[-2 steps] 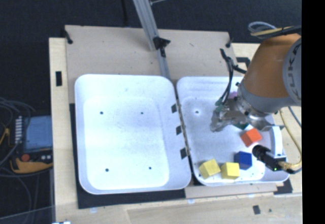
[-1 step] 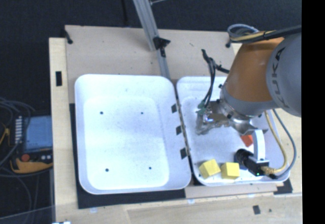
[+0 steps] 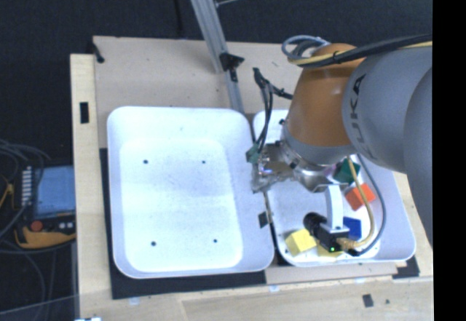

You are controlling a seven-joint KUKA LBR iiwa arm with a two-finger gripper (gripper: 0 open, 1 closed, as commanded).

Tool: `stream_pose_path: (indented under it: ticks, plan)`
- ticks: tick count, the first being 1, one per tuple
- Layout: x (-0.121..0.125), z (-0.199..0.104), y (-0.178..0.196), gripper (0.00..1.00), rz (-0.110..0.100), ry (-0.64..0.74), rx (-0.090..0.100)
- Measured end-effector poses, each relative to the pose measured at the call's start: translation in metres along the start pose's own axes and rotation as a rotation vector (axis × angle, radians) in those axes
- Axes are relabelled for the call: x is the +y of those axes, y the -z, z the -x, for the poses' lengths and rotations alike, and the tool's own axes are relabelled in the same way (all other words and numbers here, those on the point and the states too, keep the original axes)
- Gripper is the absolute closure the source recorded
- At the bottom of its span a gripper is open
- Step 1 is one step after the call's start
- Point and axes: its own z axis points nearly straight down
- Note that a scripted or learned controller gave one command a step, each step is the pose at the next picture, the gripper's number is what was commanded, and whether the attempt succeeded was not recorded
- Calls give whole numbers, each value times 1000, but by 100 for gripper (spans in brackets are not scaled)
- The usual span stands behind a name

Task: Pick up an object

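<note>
In the camera view, two shallow white bins are being borne side by side by the pale bench [image 3: 84, 130]. The left bin [image 3: 175, 188] is being shown toward nine o'clock of the frame's middle, and a few small dark dots are being seen on its floor. The right bin [image 3: 399, 236] is being shown toward four o'clock, and much of it is being covered by the grey arm [image 3: 389, 108], which is being extended in from three o'clock. The orange band [image 3: 320, 108] is being presented above the wrist, over the bin's twelve o'clock end.

The gripper [image 3: 314, 180] is being hung low over the right bin, near the rim shared with the left bin. How wide it is set cannot be told, since it is being hidden under the wrist, and nothing is being seen held in it.

The objects to be picked are being kept in the right bin, at five to six o'clock of the gripper. A yellow block [image 3: 300, 242] is being seen near the bin's six o'clock rim. A blue block [image 3: 352, 227] is being seen at three o'clock of it, apart from it. An orange block [image 3: 358, 196] is being seen at twelve o'clock of the blue one, and a green piece [image 3: 342, 169] just beyond, partly hidden by the arm.

A slanted metal strut [image 3: 207, 14] is being seen at twelve o'clock of the left bin.
</note>
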Motion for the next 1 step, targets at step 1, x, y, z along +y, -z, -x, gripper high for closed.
stream_pose_path:
  ticks: [1]
  plan:
    - [-7, -49, -9, 100, -4, -1, 0]
